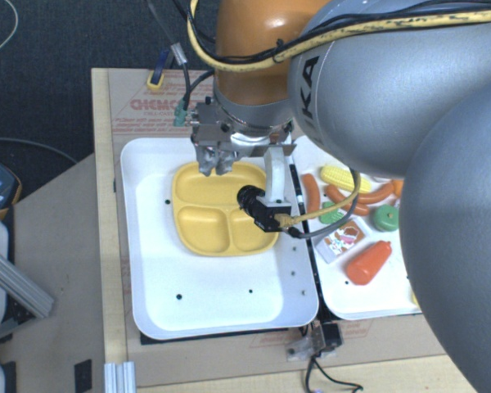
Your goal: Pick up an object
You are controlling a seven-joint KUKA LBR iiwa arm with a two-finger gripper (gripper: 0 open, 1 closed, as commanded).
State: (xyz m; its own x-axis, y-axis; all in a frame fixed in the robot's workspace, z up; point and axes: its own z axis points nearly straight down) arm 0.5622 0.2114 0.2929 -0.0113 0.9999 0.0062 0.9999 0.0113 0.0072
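Observation:
A yellow divided plate [217,219] lies in the left white bin [213,301], towards its far side. My gripper [215,166] hangs under the orange wrist band, right at the plate's far rim near its left corner. From this angle I cannot see whether it touches the rim or holds anything. The arm's grey bulk covers the upper right of the view. A black cable fitting [258,205] on the arm hides part of the plate's right side.
The right bin [368,305] holds toy food: a corn cob [335,174], a red sausage [311,191], an orange sausage [370,193], a green round piece [385,218], a red-orange carrot-like piece [368,262] and a small printed packet [341,240]. The arm hides much of this bin.

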